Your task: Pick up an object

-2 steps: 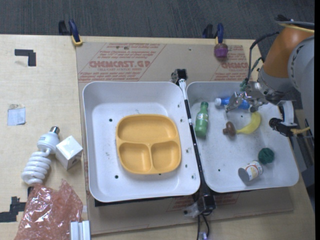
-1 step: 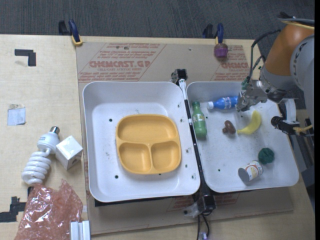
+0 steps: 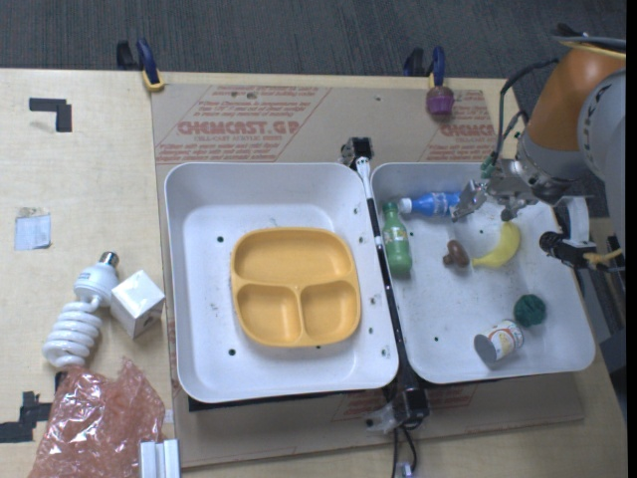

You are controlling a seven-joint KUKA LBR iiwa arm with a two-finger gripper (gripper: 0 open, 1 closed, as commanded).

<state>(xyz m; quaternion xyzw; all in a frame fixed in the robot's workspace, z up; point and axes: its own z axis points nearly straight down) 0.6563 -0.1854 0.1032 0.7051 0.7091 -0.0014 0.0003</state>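
My gripper [image 3: 492, 201] hangs over the far part of the right bin [image 3: 557, 352], with its fingers apart and nothing between them. A blue bottle [image 3: 430, 205] lies just to its left, and a yellow banana [image 3: 501, 248] lies just in front of it. Further left, a green bottle [image 3: 397, 242] lies along the bin's left wall. A small brown object [image 3: 456, 255] sits beside the banana. Toward the near right are a dark green ball [image 3: 530, 310] and a small white jar [image 3: 501, 342] on its side.
The left bin [image 3: 199, 217] holds a yellow divided tray [image 3: 296, 287]. A purple object [image 3: 440, 100] sits on the board behind the bins. Left of the bins lie a spiral light bulb [image 3: 75, 317], a white cube [image 3: 137, 302] and a crumpled plastic bag [image 3: 95, 426].
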